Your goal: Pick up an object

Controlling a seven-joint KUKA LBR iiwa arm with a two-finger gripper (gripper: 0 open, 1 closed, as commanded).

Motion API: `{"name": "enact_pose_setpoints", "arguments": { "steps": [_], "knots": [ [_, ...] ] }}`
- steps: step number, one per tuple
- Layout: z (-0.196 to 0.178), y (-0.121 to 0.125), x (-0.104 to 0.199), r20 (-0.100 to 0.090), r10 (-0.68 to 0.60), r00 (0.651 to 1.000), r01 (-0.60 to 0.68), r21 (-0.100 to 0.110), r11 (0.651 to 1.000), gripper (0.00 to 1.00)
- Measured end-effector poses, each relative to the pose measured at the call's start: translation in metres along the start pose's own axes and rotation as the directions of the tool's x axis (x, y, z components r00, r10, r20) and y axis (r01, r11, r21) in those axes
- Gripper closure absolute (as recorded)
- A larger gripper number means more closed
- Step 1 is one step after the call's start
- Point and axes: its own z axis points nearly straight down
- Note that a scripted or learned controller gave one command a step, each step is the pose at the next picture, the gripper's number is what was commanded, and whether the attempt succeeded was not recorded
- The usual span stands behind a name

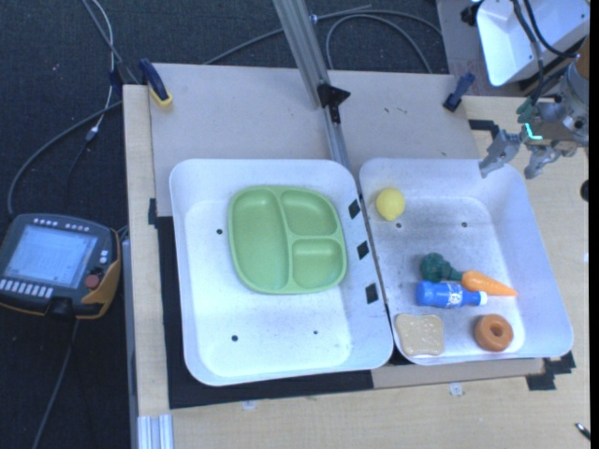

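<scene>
Camera view: tool open, empty, above right bin's far corner; yellow ball well left.

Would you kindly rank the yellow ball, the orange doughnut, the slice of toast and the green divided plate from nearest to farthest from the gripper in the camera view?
The gripper hovers at the right bin's far right corner.
1. Yellow ball, right bin, far left part.
2. Orange ring doughnut, right bin, near right corner.
3. Tan slice of toast, right bin, near left corner.
4. Green divided plate, left bin.
</scene>
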Motion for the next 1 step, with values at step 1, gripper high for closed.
{"name": "enact_pose_setpoints", "arguments": {
  "steps": [1],
  "knots": [
    [-0.001, 0.0005, 0.0, 0.0, 0.0, 1.0, 0.0, -0.002, 1.0, 0.0]
  ]
}}
